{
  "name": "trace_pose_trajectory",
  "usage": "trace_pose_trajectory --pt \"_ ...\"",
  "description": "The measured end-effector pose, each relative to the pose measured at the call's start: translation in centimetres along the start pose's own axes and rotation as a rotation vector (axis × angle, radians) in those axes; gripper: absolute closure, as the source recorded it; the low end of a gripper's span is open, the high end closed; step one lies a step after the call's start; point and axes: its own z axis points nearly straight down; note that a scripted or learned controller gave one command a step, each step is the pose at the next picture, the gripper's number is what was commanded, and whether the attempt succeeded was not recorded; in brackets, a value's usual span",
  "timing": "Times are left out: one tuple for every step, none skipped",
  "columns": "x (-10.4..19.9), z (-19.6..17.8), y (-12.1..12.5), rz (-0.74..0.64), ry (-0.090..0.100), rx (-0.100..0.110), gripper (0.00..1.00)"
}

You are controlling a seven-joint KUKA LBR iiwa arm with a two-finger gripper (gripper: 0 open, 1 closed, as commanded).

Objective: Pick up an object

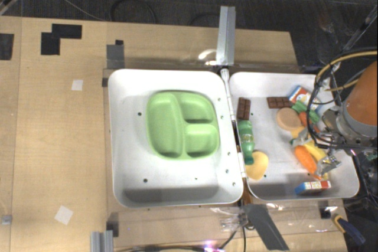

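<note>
Two shallow white plastic bins sit side by side; the right-hand white bin [277,82] is the landmark. The grey arm's gripper [328,163] hangs over this bin's right side; whether it is apart or together cannot be told. Just left of it, nearly touching, lies an orange carrot-shaped toy [305,159], long axis running from upper left to lower right, toward the gripper.
</note>
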Motion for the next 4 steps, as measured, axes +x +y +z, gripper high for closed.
trace_pose_trajectory --pt "1.1 2.5 0.6 0.012 -0.005 0.004 0.0" --pt "0.4 1.1 0.5 0.004 -0.021 0.014 1.0" --pt "-5.8 -12.7 -2.3 0.008 -0.009 0.008 1.0" --pt "-5.6 -12.2 -2.2 0.011 -0.002 0.0 0.0"
